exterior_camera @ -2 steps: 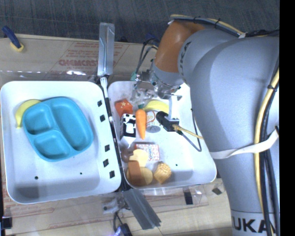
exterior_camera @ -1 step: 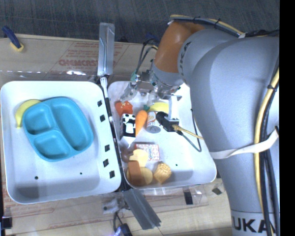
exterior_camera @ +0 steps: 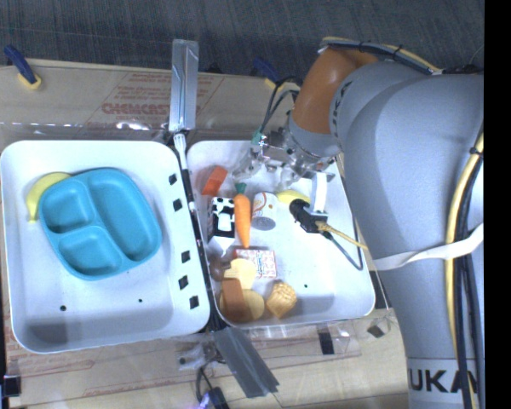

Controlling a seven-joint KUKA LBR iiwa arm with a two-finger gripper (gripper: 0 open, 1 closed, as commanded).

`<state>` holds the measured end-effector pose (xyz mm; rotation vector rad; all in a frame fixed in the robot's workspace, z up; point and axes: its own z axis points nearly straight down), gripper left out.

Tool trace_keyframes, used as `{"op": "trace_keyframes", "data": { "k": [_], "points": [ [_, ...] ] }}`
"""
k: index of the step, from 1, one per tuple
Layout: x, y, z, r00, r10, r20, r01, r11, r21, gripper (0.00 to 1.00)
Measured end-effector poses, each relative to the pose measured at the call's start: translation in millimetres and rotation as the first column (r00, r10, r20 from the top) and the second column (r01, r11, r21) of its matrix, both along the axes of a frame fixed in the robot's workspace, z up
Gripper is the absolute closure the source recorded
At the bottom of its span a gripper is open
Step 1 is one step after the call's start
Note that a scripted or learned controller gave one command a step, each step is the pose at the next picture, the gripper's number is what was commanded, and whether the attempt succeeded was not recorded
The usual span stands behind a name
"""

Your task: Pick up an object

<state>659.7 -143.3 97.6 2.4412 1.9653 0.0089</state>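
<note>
Crowding is the hazard — the gripper (exterior_camera: 283,162) hangs over the right bin (exterior_camera: 345,267)'s far end, its grip state hidden from this angle. Nearest targets, the carrot (exterior_camera: 242,220) and an orange-red piece (exterior_camera: 215,180), lie close together; a descent could nudge rather than catch.
</note>
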Motion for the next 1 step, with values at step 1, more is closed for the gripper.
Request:
{"op": "trace_keyframes", "data": {
  "k": [1],
  "points": [
    [-67.4,11.0,30.4,1.0,-0.003,-0.011,0.003,1.0,0.002,0.0]
  ]
}}
